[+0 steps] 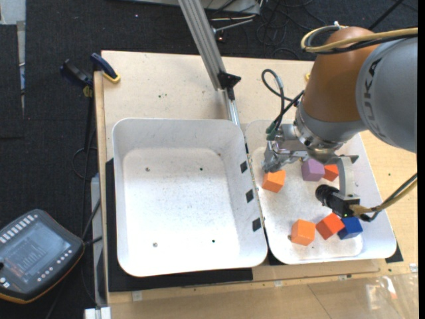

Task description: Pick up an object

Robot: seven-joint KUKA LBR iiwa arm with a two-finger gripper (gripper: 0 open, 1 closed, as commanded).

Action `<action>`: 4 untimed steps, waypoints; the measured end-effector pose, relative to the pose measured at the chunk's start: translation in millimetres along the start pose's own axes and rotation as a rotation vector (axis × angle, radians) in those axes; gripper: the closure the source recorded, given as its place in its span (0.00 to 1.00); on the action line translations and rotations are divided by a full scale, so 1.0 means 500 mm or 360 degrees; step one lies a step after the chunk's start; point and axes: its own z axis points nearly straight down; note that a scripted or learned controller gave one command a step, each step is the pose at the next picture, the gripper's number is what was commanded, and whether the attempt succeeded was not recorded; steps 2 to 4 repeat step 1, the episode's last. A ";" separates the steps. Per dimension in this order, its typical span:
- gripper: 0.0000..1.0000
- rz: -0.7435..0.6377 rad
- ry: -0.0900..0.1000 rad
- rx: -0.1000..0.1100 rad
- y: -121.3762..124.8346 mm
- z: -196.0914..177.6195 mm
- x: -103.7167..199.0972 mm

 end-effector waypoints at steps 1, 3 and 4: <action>1.00 -0.0001 0.0001 0.0003 -0.023 0.013 0.098; 1.00 -0.0001 0.0001 0.0003 -0.023 0.013 0.098; 1.00 -0.0001 0.0001 0.0003 -0.023 0.013 0.098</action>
